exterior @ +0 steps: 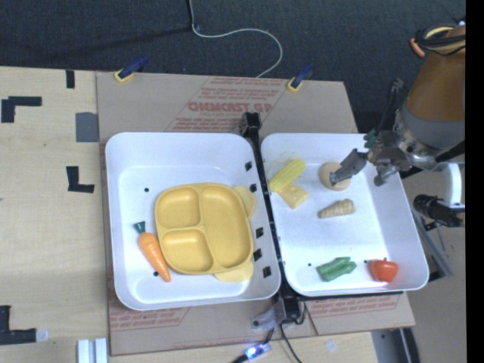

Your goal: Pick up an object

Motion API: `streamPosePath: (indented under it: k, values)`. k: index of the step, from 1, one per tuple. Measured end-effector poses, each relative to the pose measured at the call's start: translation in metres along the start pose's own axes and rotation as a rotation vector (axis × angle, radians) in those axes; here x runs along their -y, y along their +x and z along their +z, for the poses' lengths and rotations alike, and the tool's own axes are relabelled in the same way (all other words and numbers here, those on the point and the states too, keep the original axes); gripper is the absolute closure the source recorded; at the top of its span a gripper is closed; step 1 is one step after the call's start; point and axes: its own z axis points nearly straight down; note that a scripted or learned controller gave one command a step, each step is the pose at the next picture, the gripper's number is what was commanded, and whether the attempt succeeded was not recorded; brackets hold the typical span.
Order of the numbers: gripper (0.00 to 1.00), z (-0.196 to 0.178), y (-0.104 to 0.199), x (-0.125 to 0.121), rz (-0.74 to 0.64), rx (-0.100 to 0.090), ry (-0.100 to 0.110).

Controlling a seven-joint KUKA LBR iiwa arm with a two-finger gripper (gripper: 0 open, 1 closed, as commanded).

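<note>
My gripper [361, 172] hangs over the back right part of the right bin [401, 225], its two dark fingers spread apart and open with nothing between them. One fingertip [342, 175] is right beside a round beige piece [328, 175]; I cannot tell if they touch. Also in this bin lie a corn cob [287, 174], a pale yellow block [295, 197], a beige cone [336, 210], a green vegetable [335, 268] and a red tomato [384, 271].
The left bin [125, 165] holds a yellow divided plate [204, 228] and a carrot [153, 254] at its left. Both bins rest on a cardboard sheet [219, 100]. A white cable [242, 32] runs across the dark floor behind.
</note>
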Motion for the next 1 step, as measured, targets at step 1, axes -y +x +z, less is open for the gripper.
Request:
streamPosePath:
  k: [1]
  values:
    - [0.0, -0.0075, 0.0005, -0.0023, -0.004, 0.002, -0.013]
